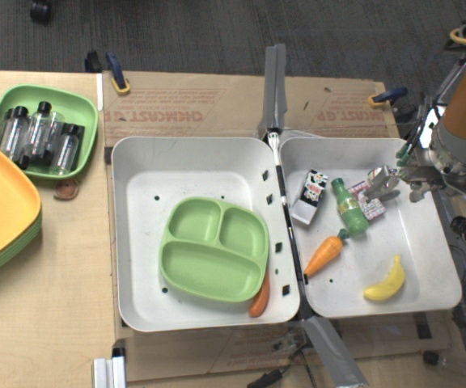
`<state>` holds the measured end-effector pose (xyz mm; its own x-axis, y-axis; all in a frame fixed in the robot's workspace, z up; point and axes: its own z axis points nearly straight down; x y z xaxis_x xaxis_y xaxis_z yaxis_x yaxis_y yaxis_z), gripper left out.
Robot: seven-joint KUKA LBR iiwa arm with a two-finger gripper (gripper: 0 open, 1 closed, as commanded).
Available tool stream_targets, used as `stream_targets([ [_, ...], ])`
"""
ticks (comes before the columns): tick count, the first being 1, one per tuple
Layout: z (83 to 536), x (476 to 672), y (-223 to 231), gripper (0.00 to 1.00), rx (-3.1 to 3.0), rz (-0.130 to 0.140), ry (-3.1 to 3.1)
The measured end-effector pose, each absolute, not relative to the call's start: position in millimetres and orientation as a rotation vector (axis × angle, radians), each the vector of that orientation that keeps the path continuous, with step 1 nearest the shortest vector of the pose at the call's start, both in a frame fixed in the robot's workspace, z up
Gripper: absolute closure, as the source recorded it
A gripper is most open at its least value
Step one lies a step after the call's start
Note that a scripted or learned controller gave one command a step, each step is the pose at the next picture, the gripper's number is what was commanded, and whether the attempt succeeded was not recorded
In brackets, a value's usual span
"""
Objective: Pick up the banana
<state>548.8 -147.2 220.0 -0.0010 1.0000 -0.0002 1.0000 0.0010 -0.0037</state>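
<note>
Camera view: banana [385,281] lies in the right bin's [427,301] near right part, nearer the viewer than the end effector [385,181] and almost directly below it in the picture.
Its long axis runs diagonally, one tip toward the far right, the other toward the near left, curving upward. Whether the end effector's fingers are apart or together, I cannot tell; nothing is visibly held. A carrot [324,255] lies to the banana's left.

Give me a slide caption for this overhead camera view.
Gripper hovers over the right bin, up-view of the banana lying near a carrot.
</note>
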Motion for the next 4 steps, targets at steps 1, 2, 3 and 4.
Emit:
stream_targets([
  [1, 113.4, 568.1, -158.6, 0.00, -2.111, 0.002, -2.324],
  [2, 99.1, 570.9, -158.1, 0.00, -2.080, -0.007, -2.369],
  [3, 99.2, 567.8, -162.5, 0.00, -2.025, -0.012, -2.418],
  [4, 99.2, 569.4, -162.7, 0.00, -1.970, -0.006, -2.466],
])
